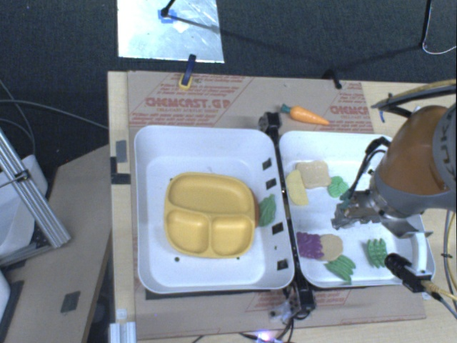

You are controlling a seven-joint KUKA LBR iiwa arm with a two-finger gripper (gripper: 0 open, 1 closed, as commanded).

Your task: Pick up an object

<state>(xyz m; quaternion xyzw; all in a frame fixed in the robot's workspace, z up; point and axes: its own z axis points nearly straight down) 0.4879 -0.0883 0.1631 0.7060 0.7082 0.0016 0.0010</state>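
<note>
White plastic bins sit side by side on the worktop (pixel 214 98); the left bin (pixel 153 191) carries a yellow divided tray (pixel 209 214) with a green leaf piece (pixel 267 210) at its right edge, and the right bin (pixel 350 145) at centre right of the frame holds the loose toy food; an orange carrot (pixel 305 114) lies outside, on the board above the bins. The gripper (pixel 348 214) hangs low over the middle of the right bin, reaching in from the right; nothing shows between its fingers, and whether they stand wide or narrow I cannot tell. Near it lie a pale bread slice (pixel 313 173), a yellow piece (pixel 295 189), a small green piece (pixel 337 186), purple grapes (pixel 310 244) touching a tan piece (pixel 331 246), a green ridged piece (pixel 342 266) and another green piece (pixel 376 251). I judge the step to be the approach, nothing yet lifted; the next move calls for settling on one piece, likely the small green one or the grapes just beside the gripper, centring over it, descending and closing.
</note>
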